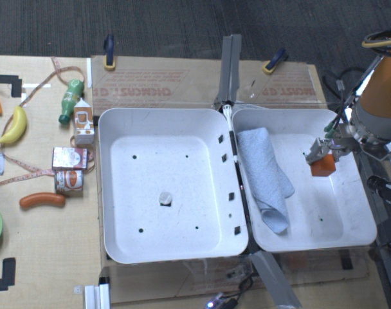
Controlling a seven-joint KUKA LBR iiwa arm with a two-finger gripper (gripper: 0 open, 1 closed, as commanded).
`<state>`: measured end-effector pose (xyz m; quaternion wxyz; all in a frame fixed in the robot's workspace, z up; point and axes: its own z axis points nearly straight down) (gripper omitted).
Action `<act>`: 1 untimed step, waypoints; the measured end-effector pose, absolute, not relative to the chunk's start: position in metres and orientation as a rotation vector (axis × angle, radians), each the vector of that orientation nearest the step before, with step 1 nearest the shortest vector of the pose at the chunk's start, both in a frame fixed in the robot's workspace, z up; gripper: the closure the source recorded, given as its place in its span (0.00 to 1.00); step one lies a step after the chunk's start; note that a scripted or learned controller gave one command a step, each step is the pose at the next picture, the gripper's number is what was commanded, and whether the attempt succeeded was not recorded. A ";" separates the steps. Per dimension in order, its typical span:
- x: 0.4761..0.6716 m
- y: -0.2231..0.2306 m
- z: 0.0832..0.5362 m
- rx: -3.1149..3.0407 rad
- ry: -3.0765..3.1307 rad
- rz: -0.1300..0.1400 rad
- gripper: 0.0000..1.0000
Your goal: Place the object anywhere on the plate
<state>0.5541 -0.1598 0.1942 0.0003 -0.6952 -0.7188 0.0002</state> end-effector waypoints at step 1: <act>0.478 -0.130 0.306 -2.344 -2.091 0.005 1.00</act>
